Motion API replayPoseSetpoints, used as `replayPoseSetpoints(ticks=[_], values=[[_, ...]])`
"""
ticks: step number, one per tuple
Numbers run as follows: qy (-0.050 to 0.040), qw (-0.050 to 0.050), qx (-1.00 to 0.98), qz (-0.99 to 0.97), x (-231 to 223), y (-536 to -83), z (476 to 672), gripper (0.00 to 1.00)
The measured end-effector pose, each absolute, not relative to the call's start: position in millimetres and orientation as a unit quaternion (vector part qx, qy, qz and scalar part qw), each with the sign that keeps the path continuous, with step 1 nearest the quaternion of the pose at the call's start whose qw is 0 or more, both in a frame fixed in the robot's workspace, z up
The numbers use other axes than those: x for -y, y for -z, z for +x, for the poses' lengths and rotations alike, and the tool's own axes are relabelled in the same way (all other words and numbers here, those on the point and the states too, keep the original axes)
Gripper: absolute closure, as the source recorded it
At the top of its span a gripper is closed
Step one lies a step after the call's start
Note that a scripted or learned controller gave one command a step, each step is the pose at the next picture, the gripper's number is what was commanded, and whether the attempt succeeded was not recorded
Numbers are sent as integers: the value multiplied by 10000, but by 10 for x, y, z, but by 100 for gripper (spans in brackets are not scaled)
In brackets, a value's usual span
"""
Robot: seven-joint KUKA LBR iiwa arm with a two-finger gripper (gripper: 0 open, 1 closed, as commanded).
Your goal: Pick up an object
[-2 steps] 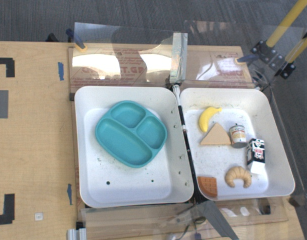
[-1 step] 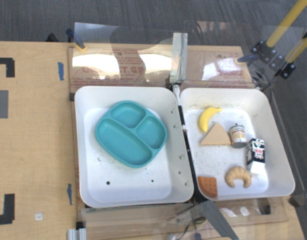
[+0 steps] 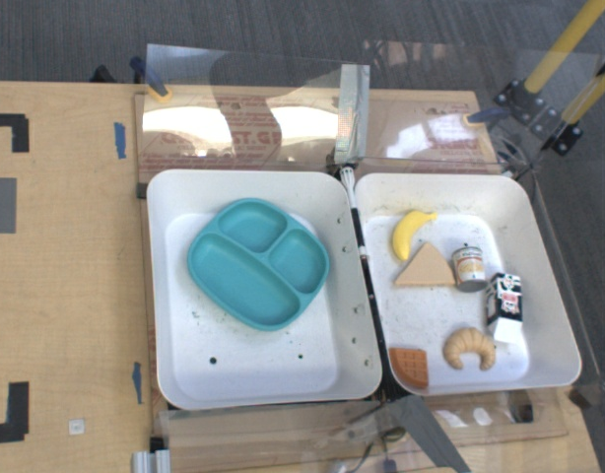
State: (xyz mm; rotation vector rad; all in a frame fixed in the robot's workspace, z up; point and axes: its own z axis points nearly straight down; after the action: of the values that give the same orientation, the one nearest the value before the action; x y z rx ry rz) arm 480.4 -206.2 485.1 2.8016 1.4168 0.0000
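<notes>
Gripper: whether it is open or closed cannot be told from this view, nor how any piece lies relative to it.

Two white bins sit side by side on the worktop (image 3: 56,264), their inner rims touching along the middle.

Left bin (image 3: 165,264): one teal plate (image 3: 258,262) with three compartments, lying flat and turned at an angle, toward the far half of the floor. It sits apart from every wall. A few dark specks lie on the floor nearer the front.

Right bin (image 3: 551,294): six small pieces, all resting on the floor.
- banana (image 3: 411,233), far left, curved, upper end pointing right.
- tan wedge (image 3: 426,267), just in front of the banana, close to or touching its lower end.
- can (image 3: 469,266), upright, just beside the wedge's right corner.
- carton (image 3: 505,299), black and white, right of the can, near the right wall.
- croissant (image 3: 470,348), front of the bin, just in front of the carton and left of it.
- waffle (image 3: 409,365), orange-brown square, front left corner, against the rim, near the croissant but apart from it.

Behind the bins: clear panels (image 3: 253,87) standing along the far edge, with glare on the surface beneath. Yellow poles (image 3: 569,37) with a black clamp stand at the far right, off the worktop.
</notes>
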Motion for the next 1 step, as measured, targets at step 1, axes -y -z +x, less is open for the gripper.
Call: replayPoseSetpoints(ticks=[1], values=[[11,-2,-1173,9931,2039,-4659,5015,100]])
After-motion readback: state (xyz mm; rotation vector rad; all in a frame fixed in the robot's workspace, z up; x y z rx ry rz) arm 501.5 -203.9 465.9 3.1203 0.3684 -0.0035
